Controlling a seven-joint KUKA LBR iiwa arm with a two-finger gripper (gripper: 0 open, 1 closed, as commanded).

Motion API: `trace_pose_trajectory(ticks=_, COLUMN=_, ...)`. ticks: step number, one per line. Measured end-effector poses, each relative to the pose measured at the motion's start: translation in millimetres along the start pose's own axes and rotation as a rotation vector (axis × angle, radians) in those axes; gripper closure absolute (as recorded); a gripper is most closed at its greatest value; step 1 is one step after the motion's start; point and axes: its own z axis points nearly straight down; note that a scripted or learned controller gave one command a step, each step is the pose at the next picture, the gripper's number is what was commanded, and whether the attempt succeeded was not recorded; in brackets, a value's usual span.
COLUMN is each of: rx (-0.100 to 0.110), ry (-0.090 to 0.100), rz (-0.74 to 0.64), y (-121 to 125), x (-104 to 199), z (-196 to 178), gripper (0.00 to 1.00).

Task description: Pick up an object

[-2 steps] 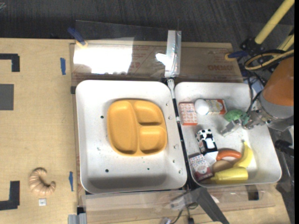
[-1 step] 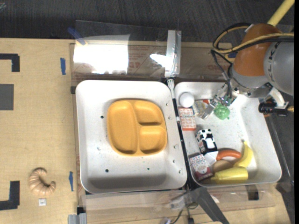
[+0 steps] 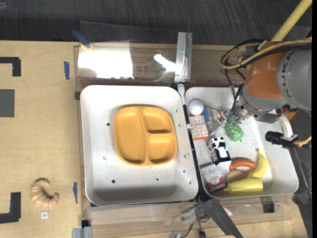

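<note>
The gripper (image 3: 232, 119) is lowered over a green toy (image 3: 235, 132) in the right bin (image 3: 290, 180), seemingly for grasping, though its jaw state cannot be told.

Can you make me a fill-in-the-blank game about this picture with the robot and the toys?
1. The divided plate lying in the left bin is colored ____.
2. The croissant lies on the bench, outside both bins, to the ____ of the left bin in the camera view.
3. The gripper is right above a small toy whose color is ____.
4. The banana lies in the ____ bin.

Missing words: yellow; left; green; right
</note>
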Motion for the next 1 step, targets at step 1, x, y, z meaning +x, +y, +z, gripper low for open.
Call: trace_pose_trajectory(ticks=1, rx=0.003, ry=0.007, rz=0.347, y=47.7, x=-31.5, z=2.9, gripper=0.00)
